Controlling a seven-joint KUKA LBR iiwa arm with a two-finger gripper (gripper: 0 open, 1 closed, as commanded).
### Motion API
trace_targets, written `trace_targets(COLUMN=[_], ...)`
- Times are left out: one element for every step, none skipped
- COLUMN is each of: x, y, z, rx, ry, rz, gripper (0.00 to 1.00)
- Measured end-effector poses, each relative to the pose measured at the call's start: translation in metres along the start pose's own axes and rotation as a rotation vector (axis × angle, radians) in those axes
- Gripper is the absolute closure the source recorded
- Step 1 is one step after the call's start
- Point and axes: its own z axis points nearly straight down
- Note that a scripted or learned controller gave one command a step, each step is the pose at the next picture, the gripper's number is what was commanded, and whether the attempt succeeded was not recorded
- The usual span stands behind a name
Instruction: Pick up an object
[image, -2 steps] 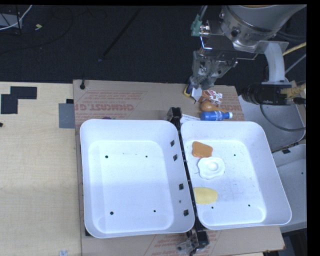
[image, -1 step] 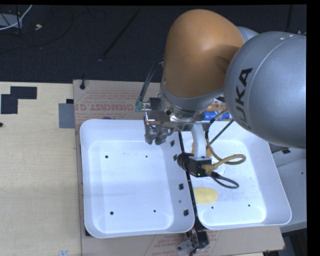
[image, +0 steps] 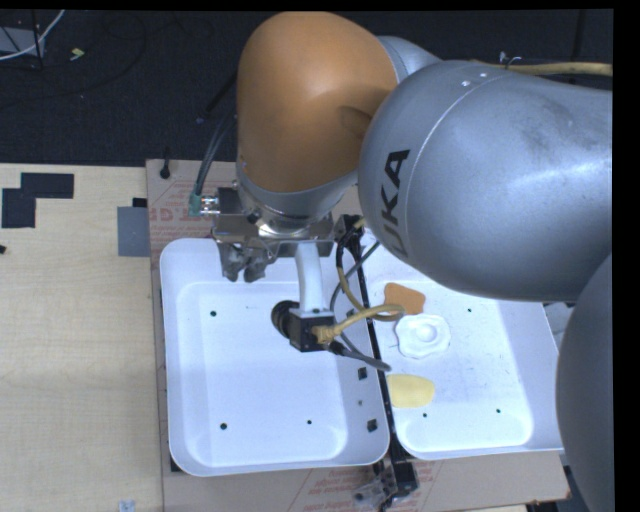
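My gripper (image: 247, 266) hangs over the back left part of the left white bin (image: 200, 400), close to its far wall. It is open, and nothing shows between its short dark fingers. In the right bin (image: 500, 420) lie three things: an orange piece (image: 406, 297) near the divider, a white fried-egg shape (image: 421, 336) just in front of it, and a yellow piece (image: 412, 390) nearer the front. All three lie well to the right of the gripper, and none touches it.
The big grey and orange arm covers the back of both bins and part of the right bin. A raised rim (image: 375, 400) divides the two bins. Pale wooden bench (image: 70, 350) stretches to the left.
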Motion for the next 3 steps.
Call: trace_targets(x=[-0.004,-0.038,-0.007], y=[0.014,-0.022,-0.075], z=[-0.099,-0.200,-0.159], rx=[-0.012,-0.012,0.004], ry=[0.002,0.002,-0.003], rz=[0.004,0.009,0.002], gripper=[1.00,1.00,1.00])
